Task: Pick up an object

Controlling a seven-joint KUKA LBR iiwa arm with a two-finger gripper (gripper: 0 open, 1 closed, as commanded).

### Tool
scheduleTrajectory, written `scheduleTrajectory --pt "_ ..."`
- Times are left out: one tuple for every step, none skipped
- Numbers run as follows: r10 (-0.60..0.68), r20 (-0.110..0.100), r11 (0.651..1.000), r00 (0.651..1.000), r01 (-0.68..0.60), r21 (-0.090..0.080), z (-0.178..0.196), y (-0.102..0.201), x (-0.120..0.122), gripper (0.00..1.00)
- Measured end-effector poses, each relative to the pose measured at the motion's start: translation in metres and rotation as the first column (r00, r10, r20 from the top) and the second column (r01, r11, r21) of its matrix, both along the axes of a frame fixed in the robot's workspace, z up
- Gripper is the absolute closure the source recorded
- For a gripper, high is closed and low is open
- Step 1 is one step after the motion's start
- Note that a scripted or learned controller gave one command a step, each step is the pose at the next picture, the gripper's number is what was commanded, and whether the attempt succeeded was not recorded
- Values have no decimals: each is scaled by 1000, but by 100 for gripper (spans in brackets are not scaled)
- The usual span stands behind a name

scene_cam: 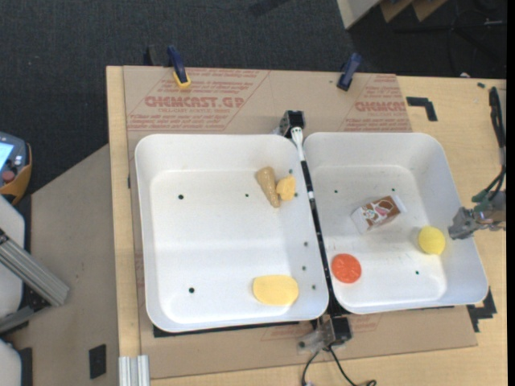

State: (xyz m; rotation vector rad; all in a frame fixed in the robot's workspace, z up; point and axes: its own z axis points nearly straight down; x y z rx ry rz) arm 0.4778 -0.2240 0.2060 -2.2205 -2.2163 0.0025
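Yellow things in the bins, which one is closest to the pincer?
The small yellow ball in the right bin, just beside the pincer. The other yellow pieces lie in the left bin.

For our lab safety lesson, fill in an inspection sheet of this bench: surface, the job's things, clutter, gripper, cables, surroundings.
Surface: cardboard sheet on a wooden bench, bearing the left bin and the right bin side by side.
Job's things: left bin holds a tan piece touching a small yellow piece, and a yellow oval near the front. Right bin holds a small packet, an orange disc and a yellow ball.
Clutter: nothing seen.
Gripper: gripper at the right bin's right side, beside the yellow ball; nothing seen between its fingers.
Cables: a cable at the front edge.
Surroundings: two clamps at the back edge; dark floor.
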Motion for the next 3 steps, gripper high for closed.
scheduleTrajectory --pt "2 8 1000 1000 -2 -5 13 0 2 100" --pt "2 8 1000 1000 -2 -5 21 0 2 100" --pt "2 7 1000 1000 -2 -4 20 0 2 100"
